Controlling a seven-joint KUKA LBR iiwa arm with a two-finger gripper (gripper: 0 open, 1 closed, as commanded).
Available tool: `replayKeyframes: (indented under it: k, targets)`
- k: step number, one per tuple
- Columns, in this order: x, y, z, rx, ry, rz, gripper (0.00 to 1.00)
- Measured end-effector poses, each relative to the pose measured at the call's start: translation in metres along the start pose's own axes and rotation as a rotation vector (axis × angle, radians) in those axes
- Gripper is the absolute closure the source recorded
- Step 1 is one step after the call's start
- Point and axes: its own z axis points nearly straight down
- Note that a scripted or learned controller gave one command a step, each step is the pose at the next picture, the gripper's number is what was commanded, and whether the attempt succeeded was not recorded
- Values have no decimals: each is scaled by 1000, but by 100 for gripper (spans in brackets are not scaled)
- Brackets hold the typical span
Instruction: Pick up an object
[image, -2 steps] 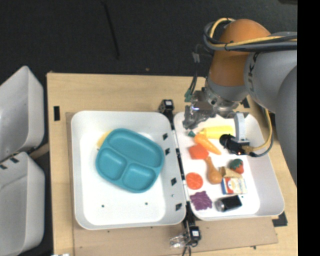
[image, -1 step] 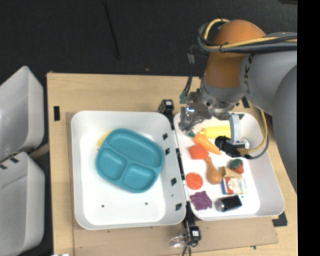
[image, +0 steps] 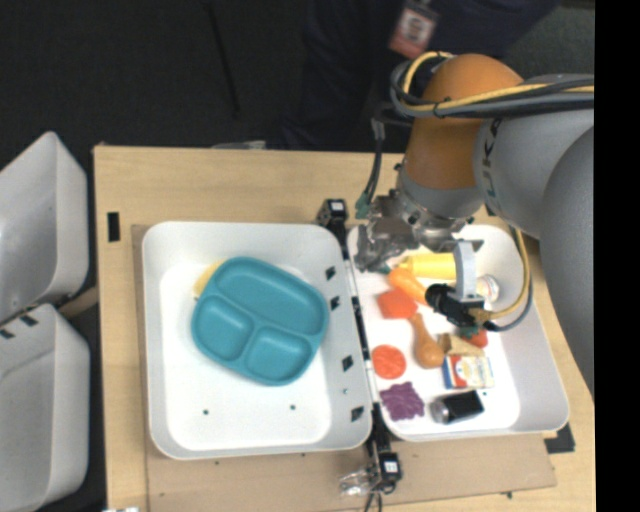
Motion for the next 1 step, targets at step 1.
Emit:
replayKeyframes:
  k: [1]
  targets:
    - [0, 19, 3, -3, 1, -4, 100]
